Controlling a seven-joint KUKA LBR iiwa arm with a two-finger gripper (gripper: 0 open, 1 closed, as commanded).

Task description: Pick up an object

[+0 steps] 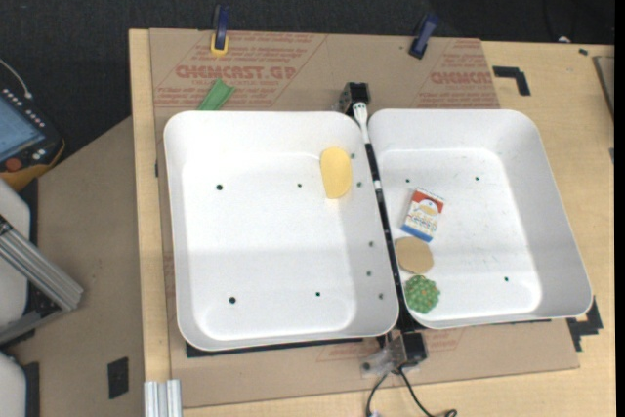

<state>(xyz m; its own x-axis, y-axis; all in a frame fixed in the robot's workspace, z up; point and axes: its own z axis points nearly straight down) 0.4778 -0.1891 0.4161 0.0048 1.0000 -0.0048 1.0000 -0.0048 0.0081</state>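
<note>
Camera view from above showed a brown cardboard sheet with red printing spread over the bench, and on it two shallow white bins set side by side, their inner rims touching along a dark strip down the middle. The left bin was the wider in the picture, and the right bin lay just beside it.

The things to be picked were spread across both bins. A pale yellow oblong piece lay alone in the left bin, in its upper right part, close to the shared rim. In the right bin three things sat in a short row along the left side, near the same rim. A small box, white with red and blue print, lay flat and slightly turned. Just below it was a round tan disc, touching or nearly touching the box's lower edge. Below that a small green bumpy ball rested at the disc's lower edge, in the bin's near left corner.

Whether the gripper was open or closed, and whether it held anything, could not be told.

Two blue clamps pinned the sheet's far edge. A small green piece lay on the sheet just beyond the left bin's far left corner.
</note>
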